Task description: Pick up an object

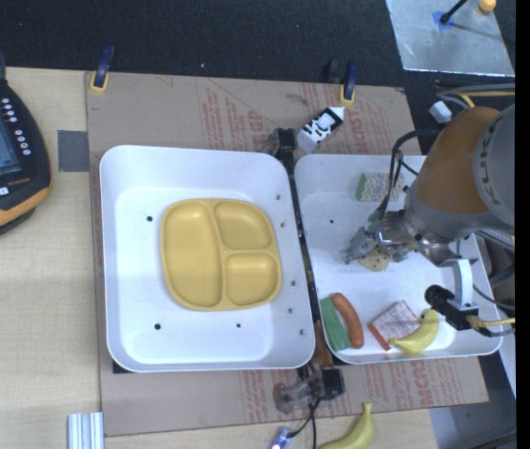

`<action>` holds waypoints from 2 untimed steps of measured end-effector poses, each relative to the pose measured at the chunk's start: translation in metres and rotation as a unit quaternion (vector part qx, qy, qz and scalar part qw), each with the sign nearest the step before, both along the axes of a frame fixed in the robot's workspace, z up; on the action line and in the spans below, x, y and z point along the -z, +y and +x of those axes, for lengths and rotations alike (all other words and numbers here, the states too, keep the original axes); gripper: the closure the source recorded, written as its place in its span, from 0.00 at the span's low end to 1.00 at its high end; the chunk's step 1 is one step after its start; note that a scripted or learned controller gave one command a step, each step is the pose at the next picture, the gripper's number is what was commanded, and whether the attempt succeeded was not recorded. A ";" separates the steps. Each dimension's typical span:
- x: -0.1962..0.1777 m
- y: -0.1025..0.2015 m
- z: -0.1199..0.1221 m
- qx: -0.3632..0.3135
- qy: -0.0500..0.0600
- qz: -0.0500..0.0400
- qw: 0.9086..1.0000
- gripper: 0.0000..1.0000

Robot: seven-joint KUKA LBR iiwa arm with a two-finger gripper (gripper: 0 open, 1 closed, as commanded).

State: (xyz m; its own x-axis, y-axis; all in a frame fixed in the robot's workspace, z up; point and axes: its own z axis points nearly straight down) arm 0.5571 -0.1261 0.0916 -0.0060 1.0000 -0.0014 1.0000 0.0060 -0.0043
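- Camera view, nearest edge: a yellow banana [356,429] lies on the cardboard just below the bins, beside a small clamp [304,391] at the seam between them.
- Near end of the right bin [325,181]: a green block [333,325] and a red-orange sausage [347,319] lie side by side at its left corner; to their right sit a red-and-white packet [394,323] and a second, smaller banana [419,335], touching each other.
- Left bin [120,255]: a yellow divided plate [220,253] with three compartments rests in its middle.
- Middle of the right bin: the gripper [365,247] is low over the floor, its metal tip right at a small pale, speckled, cookie-like piece [374,261]; whether the claw is open or closed on it cannot be told. The grey arm [456,181] with its orange band reaches in from the right.
- Far part of the right bin: a small green-speckled square [371,187] lies near the far wall.
- Beyond the bins: a black-and-white object [321,126] on the cardboard, blue-and-yellow clips [102,68] at its far edge, and a handheld control pendant [1,157] at the far left.
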 end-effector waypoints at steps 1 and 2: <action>0.000 -0.017 0.029 0.001 -0.001 0.001 1.000 0.00; 0.000 -0.007 0.092 0.001 -0.001 0.001 1.000 0.00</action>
State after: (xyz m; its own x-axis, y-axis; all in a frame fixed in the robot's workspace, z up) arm 0.6494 -0.1335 0.0921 -0.0033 1.0000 0.0007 1.0000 0.0033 -0.0024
